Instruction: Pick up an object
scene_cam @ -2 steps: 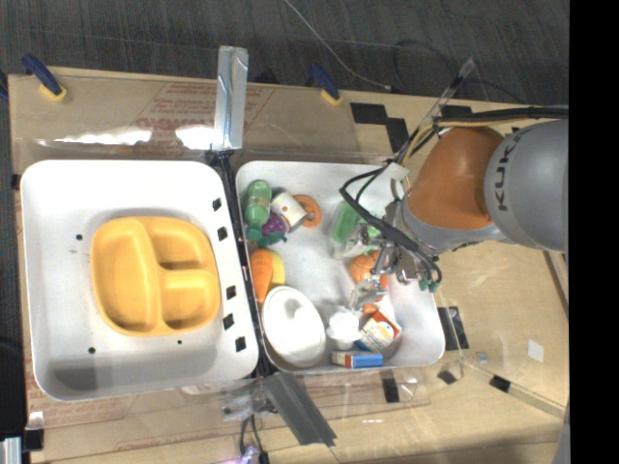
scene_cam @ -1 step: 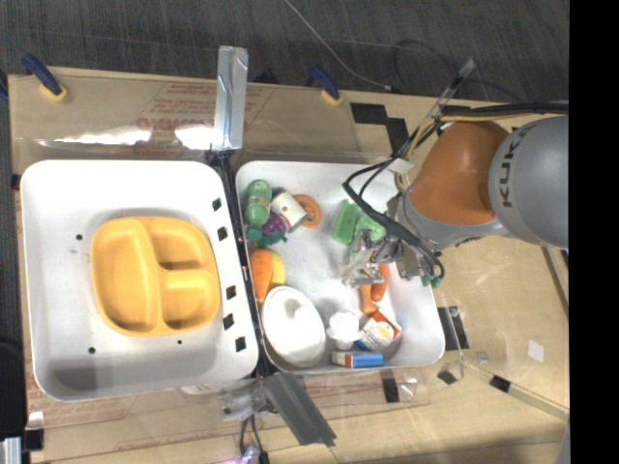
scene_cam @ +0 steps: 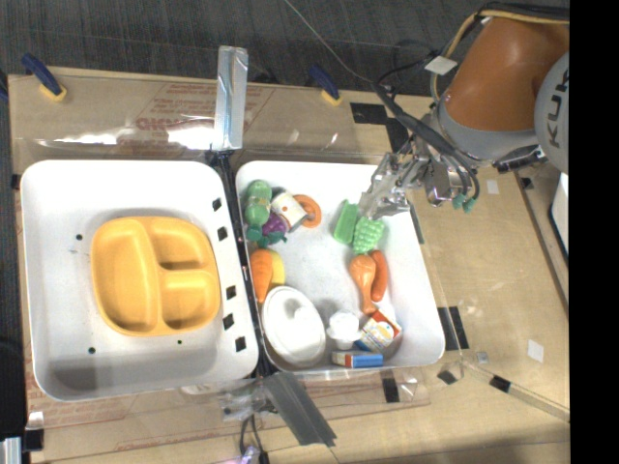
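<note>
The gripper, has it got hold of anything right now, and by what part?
Cannot be told. The gripper sits right above the green toy in the right bin, but no hold shows.

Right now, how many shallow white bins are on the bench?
2. The left shallow white bin holds a yellow divided plastic tray. The right shallow white bin holds the toy food pile, under the hand.

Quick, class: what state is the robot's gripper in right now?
Gripper: low over the right bin, just above the green toy; open or closed cannot be told, and no object visibly sits in its grasp.
</note>
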You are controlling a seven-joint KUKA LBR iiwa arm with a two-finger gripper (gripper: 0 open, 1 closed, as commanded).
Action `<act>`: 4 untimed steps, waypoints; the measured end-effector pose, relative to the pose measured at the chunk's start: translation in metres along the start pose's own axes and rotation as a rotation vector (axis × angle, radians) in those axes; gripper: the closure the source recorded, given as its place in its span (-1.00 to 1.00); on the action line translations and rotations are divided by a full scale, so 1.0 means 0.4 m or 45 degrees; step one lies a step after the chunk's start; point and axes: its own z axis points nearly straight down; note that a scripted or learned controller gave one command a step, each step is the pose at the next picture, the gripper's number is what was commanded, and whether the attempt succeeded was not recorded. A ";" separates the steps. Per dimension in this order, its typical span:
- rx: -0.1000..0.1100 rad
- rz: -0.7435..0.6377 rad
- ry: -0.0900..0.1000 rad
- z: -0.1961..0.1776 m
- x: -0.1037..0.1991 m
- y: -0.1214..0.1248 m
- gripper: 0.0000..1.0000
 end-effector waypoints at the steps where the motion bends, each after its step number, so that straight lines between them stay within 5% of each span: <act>1: -0.004 -0.140 0.011 0.024 -0.112 0.096 1.00; 4: 0.001 -0.152 -0.006 -0.062 -0.122 0.100 1.00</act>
